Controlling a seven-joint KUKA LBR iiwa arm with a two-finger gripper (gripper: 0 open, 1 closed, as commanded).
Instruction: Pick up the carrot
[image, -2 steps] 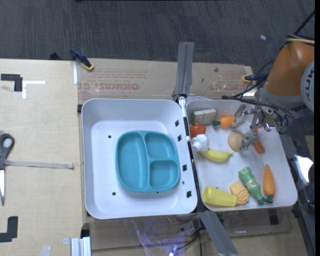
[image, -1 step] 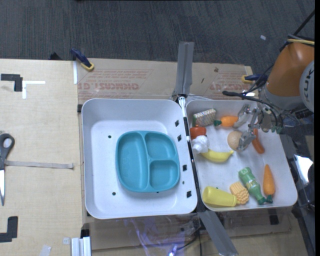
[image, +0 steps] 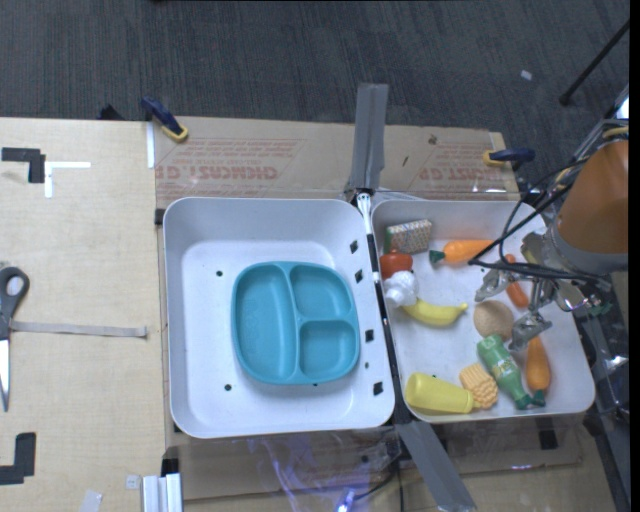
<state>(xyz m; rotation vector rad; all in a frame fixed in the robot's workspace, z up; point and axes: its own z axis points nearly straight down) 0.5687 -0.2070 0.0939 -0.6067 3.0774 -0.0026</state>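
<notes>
The carrot (image: 466, 250), orange with a green stem end pointing left, lies on its side near the back of the right bin (image: 570, 408). My gripper (image: 508, 307) hangs over the right side of that bin, in front of and to the right of the carrot and apart from it. Its two metal fingers (image: 488, 288) are spread open with nothing held. A tan round item (image: 490, 320) lies just below them. A second orange, carrot-like piece (image: 538, 364) lies near the bin's right front corner, and a small orange bit (image: 517, 294) shows beside the fingers.
The right bin also holds a banana (image: 434, 313), a green bottle (image: 504, 371), corn (image: 481, 384), a yellow piece (image: 437, 395), a red-and-white item (image: 398, 278) and a brown block (image: 410, 236). A blue divided plate (image: 296, 322) sits in the left bin (image: 190, 330).
</notes>
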